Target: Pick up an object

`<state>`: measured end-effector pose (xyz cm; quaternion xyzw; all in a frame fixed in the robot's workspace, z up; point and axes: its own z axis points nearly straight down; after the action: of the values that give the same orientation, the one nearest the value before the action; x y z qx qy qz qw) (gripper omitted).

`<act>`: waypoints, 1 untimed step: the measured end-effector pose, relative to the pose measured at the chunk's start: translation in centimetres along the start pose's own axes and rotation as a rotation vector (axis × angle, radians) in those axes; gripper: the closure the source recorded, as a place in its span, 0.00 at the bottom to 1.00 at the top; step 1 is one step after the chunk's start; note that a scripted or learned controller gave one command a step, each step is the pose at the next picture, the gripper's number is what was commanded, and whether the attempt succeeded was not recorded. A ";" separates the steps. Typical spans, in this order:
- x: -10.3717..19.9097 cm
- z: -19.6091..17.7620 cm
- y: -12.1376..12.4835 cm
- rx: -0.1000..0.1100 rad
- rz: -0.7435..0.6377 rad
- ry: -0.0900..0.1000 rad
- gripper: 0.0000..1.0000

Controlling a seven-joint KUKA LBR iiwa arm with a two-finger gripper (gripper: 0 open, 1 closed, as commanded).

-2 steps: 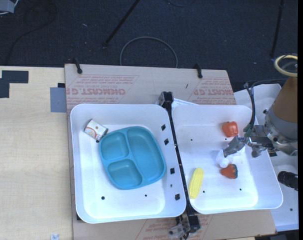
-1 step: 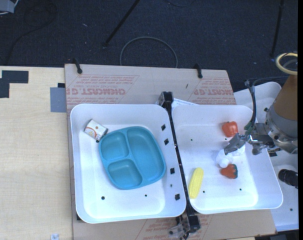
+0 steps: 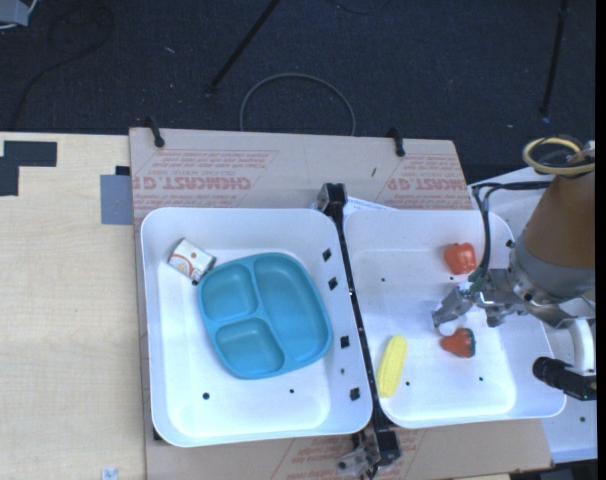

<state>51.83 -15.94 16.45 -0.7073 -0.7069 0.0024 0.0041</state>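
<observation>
Strawberry (image 3: 459, 343): lies in the right bin (image 3: 423, 408), just below and slightly beside the pincer's tips.
Pincer (image 3: 451, 313): low over the bin floor; whether its tips are apart or together, I cannot tell; nothing visibly between them.
Tomato (image 3: 461, 258): just above the pincer.
Corn (image 3: 391, 365): to the pincer's lower left, near the bin divider.
Risk: closing off-centre could nudge the rounded strawberry aside, so the tips meet on nothing.
</observation>
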 end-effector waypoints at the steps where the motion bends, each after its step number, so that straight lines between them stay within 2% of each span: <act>1: 0.3 6.2 -0.8 0.000 0.000 0.001 0.00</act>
<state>50.99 -15.58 10.29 -0.7072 -0.7070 0.0022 0.0045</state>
